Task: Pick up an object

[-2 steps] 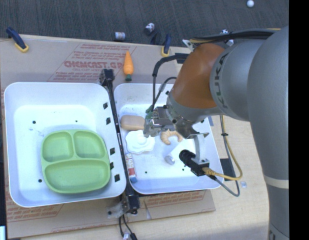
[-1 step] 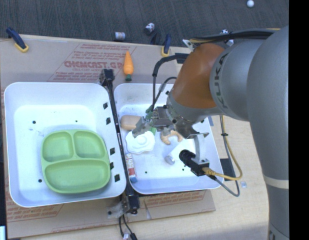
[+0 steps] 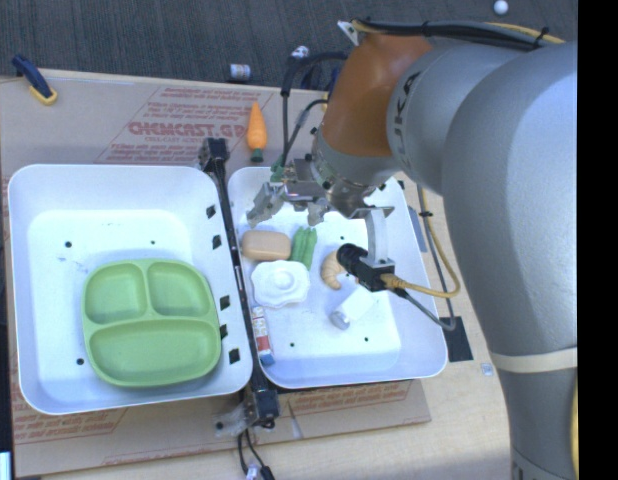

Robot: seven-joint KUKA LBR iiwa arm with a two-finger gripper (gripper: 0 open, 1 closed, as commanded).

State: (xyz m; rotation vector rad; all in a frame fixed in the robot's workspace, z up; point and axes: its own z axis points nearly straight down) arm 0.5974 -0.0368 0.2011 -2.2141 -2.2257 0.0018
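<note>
— What's crowding my gripper (image 3: 289, 206) in the right bin (image 3: 414, 353)?

— From my seat, it hangs over the bin's far left corner, fingers (image 3: 261, 208) spread apart with nothing between them. Just below sit a tan bread-like piece (image 3: 265, 245), a green cucumber-like piece (image 3: 304, 246), a white lidded cup (image 3: 280, 283) and a marker (image 3: 260, 330) along the left wall.

— And the left bin (image 3: 29, 298)?

— I see a green divided plate (image 3: 152, 321) there. An orange carrot (image 3: 256, 128) lies on the cardboard behind the bins.
</note>
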